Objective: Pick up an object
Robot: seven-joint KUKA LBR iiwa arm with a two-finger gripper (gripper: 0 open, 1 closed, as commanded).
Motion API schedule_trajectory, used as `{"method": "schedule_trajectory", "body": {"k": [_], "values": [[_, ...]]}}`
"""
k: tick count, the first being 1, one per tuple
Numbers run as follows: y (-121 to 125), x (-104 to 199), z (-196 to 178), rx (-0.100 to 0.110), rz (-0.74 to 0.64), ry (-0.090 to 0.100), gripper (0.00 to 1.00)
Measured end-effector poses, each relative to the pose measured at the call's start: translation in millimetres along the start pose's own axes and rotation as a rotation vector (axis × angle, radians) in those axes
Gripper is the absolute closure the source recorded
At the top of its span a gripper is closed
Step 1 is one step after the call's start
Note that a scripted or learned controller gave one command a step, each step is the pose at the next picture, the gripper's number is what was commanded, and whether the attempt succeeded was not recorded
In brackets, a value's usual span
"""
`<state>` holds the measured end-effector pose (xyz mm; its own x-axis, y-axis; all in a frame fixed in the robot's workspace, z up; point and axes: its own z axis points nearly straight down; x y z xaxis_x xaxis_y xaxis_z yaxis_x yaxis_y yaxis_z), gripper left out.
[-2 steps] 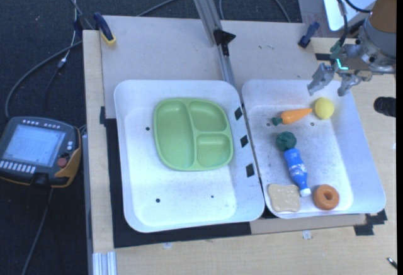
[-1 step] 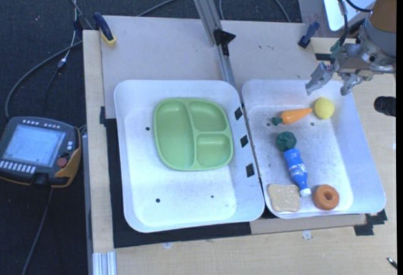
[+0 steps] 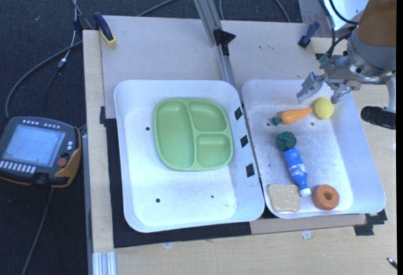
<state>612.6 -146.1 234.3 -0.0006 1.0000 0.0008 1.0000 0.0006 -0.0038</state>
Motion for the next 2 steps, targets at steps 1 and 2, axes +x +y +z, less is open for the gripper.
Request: {"method": "schedule_trajectory", "body": {"k": [1, 2], "values": [[2.1, 0.7, 41.8, 0.0, 0.001, 0.0, 0.0], [6.6, -1.5, 85.1, 0.001, 0.0, 0.0, 0.0]]}}
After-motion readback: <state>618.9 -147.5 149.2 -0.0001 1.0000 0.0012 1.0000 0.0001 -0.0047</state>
